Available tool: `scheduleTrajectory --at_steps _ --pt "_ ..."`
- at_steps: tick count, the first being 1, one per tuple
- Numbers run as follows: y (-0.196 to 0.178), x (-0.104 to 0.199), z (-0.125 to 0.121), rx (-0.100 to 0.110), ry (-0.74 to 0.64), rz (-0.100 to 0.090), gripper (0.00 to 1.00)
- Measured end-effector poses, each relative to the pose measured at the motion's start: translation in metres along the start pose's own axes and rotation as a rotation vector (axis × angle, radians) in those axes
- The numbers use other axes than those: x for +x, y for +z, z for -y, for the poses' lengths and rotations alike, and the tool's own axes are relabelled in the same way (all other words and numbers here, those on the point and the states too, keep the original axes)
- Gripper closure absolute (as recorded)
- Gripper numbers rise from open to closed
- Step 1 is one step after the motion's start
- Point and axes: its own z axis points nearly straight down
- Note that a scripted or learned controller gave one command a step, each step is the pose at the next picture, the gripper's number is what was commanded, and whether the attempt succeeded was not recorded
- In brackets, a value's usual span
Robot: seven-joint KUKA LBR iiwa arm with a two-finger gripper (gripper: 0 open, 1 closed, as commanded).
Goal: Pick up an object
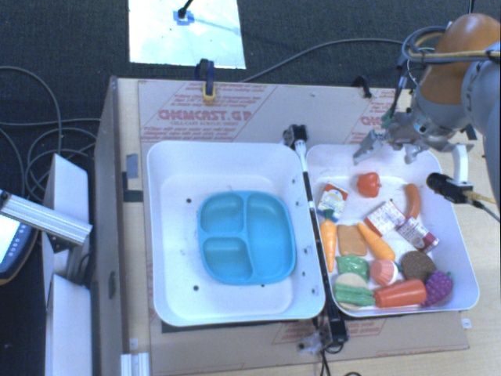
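My gripper (386, 150) hangs over the back edge of the right bin (462, 245), its two grey fingers spread apart and open with nothing between them. A red tomato (369, 183) lies just in front of and below it. Further forward in that bin lie a small carton (333, 200), an orange sausage (412, 200), a red-and-white packet (384, 217), carrots (376, 241), a bread piece (351, 240), a brown patty (417, 265), purple grapes (439, 286) and a red pepper (400, 293).
The left bin (176, 171) holds a blue divided plate (246, 236). A black divider rail (311, 210) runs between the bins. Cables and a yellow clamp (207, 81) sit behind the bins on the cardboard.
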Motion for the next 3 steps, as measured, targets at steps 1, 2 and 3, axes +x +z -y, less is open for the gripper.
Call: scheduleTrajectory --at_steps 1,2,3 --pt "-0.012 0.0 -0.001 -0.004 -0.004 0.002 1.0" --pt "-0.068 0.014 0.046 -0.002 0.003 0.001 1.0" --pt "-0.032 0.054 0.067 0.0 0.001 0.0 1.0"
